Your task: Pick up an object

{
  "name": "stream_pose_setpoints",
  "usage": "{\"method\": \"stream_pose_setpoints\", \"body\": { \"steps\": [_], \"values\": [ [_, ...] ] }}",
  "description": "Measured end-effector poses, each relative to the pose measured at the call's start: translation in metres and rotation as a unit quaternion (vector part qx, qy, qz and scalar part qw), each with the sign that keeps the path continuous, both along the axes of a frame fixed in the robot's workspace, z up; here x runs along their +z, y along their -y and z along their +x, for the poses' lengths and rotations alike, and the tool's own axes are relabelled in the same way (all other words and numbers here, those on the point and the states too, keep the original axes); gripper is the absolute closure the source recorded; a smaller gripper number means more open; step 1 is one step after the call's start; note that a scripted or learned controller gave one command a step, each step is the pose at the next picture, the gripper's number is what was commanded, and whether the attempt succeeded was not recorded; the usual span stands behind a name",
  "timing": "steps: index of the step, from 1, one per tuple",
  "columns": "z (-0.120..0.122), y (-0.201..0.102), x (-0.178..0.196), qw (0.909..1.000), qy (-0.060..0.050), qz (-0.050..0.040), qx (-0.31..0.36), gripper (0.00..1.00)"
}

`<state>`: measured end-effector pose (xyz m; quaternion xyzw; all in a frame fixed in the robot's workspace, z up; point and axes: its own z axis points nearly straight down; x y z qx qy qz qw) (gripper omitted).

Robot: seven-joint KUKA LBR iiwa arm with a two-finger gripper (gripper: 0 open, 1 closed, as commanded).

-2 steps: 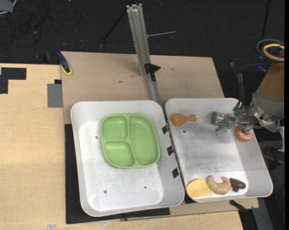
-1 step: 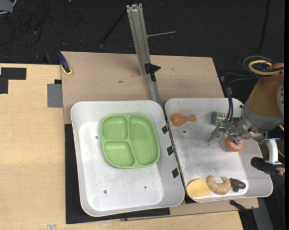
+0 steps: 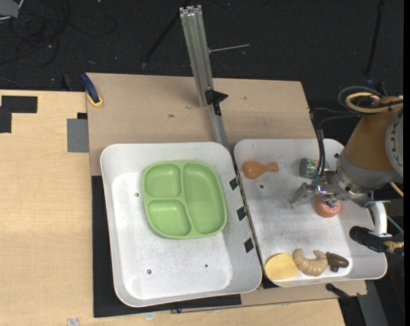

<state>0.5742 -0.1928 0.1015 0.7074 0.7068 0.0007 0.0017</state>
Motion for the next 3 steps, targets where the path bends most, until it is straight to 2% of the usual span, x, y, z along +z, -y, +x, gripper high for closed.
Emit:
{"method": "stream_pose_setpoints", "body": {
  "steps": [1, 3],
  "values": [
    [-0.001, 0.001, 0.008, 1.0000, -0.001, -0.0005, -0.001, 1.00],
    [-0.013, 0.003, 0.110, 1.0000, 0.000, 0.0001, 0.001, 1.00]
  ]
}}
